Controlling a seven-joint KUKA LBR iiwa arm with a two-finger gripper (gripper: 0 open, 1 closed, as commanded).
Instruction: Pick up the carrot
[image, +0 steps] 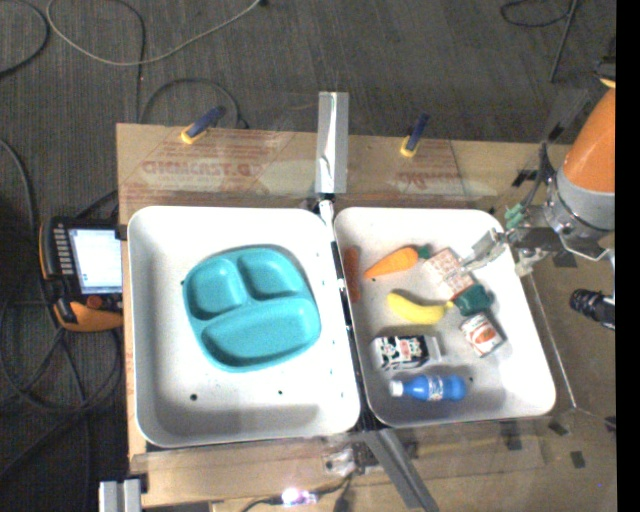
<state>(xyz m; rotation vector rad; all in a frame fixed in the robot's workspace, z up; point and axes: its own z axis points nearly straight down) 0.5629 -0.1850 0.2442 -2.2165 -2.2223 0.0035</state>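
Nearest in the right bin (540, 395): a blue bottle (428, 387) lying flat, then a small black-and-white carton (405, 349) just beyond it. Further back, a banana (415, 308) in the middle and a red can (482, 334) to its right, with a dark green item (472, 297) close by. Beyond those, the carrot (392, 261), lying on its side toward the far left of this bin, leafy end pointing right, just beside a pale packet (441, 267). In the left bin (150, 300), a teal divided plate (252, 305), well apart from the target.

Gripper (490, 245) over the bin's far right part, right of the packet, nothing visibly between the fingers; whether apart or together, cannot tell.

For a clean pick: shift left past the packet, centre over the orange body rather than the tapered tip, turn to close across the narrow width, descend without nudging the packet or the bin wall behind.
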